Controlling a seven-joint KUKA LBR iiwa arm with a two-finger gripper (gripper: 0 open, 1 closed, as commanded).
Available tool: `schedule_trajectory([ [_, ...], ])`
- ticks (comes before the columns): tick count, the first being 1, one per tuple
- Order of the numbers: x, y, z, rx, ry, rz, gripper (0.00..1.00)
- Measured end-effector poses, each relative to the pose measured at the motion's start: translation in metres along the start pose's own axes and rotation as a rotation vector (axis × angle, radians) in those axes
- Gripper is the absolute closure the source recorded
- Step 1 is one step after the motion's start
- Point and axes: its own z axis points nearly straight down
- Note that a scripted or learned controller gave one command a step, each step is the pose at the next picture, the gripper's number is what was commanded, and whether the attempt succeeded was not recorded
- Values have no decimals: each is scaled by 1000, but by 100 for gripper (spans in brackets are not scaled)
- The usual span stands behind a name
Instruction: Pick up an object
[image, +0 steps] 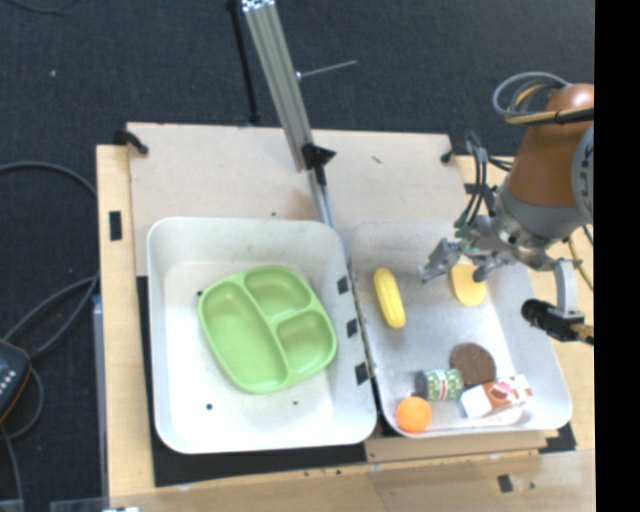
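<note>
Left bin (180, 400): green tray (266, 328). Right bin (545, 385): banana (389, 297), orange (413, 414), can (441, 383).

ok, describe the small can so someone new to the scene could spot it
Look in the right-hand white bin, along its near edge. The small can lies on its side there, between the orange ball and the brown disc. It is the one item with a green and white label.

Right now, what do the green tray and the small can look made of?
Green tray: likely molded plastic, matte, uniform colour, soft rounded compartment walls. Small can: probably metal with a green printed label, though too small to be sure.
</note>
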Motion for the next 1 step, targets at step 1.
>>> schedule_trajectory([
  [1,0,0,0,0,0,1,0],
])
